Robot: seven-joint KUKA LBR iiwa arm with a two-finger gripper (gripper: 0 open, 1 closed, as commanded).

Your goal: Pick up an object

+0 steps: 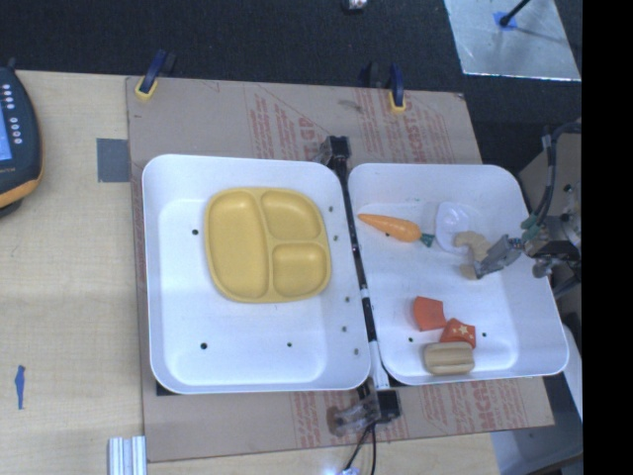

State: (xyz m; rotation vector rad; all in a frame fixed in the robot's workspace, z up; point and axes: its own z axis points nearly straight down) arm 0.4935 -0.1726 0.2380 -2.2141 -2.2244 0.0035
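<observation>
The right bin [514, 191] holds several small objects. An orange carrot [391, 228] with a green tip lies near its left wall. A clear plastic piece [455, 216] and a beige curved piece [471, 241] sit toward the back middle. Nearer the front are an orange-red block [427, 313], a red block with a star [458, 332] and a tan bun-shaped piece [448, 358]. My gripper [491, 259] reaches in low from the right edge, right beside the beige piece and seemingly touching it. Nothing visibly sits in its grasp.
The left bin [178, 354] carries a yellow divided plate [267, 243]. Clamps hold the cardboard underlay at the back edge [396, 95]. A handheld control pad [15, 137] lies at the far left of the bench. The arm's wrist and cables [556, 236] hang over the right bin's right rim.
</observation>
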